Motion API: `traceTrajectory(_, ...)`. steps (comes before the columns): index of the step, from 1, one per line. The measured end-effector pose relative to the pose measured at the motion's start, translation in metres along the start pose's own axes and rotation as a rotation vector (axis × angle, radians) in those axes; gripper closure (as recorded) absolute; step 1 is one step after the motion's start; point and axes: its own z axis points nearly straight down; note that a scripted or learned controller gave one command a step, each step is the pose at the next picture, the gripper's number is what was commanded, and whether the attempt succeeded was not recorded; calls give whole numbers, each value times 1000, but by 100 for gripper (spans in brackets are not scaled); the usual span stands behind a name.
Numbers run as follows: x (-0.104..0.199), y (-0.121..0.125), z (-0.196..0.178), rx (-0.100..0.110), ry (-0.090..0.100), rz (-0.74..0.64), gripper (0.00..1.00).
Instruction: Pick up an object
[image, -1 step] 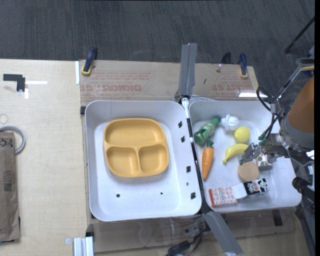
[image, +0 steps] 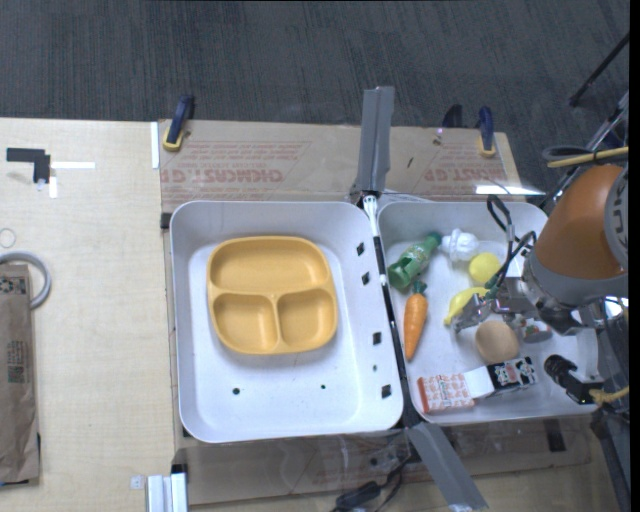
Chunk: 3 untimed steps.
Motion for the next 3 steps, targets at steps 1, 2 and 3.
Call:
traceTrajectory(1, -28, 41, 0, 2, 32, -141, 0)
traceTrajectory(2, -29, 109, 0, 1, 32, -152, 0)
traceTrajectory(3, -38, 109, -10, -3, 12, -149, 100)
